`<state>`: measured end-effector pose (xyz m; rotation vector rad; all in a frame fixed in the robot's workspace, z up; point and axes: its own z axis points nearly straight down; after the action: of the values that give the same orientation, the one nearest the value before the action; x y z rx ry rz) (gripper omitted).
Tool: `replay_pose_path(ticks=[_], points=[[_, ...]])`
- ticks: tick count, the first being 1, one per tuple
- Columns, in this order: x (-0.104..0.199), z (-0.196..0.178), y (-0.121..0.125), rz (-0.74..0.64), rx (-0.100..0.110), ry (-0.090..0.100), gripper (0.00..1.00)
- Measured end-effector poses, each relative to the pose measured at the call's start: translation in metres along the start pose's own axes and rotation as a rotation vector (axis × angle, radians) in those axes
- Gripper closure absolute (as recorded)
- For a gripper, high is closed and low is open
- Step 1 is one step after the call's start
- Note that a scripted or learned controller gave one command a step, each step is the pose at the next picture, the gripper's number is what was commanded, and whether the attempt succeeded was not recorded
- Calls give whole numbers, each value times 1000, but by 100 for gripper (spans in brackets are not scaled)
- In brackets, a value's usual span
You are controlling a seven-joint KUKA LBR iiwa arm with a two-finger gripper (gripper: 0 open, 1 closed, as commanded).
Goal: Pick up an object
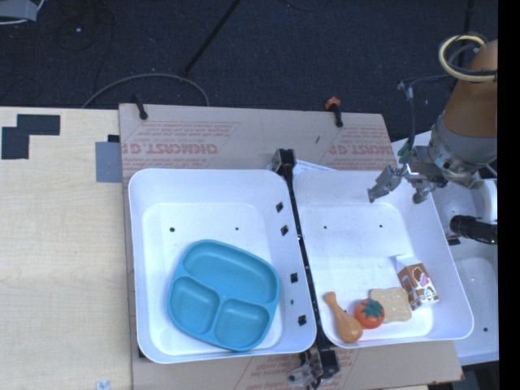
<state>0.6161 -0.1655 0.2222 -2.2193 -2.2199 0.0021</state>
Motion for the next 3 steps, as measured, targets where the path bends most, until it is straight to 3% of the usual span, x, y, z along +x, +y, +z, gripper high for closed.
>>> replay_pose_path(ticks=[3], points=[[13, 138, 3, 0, 4, 0, 0]])
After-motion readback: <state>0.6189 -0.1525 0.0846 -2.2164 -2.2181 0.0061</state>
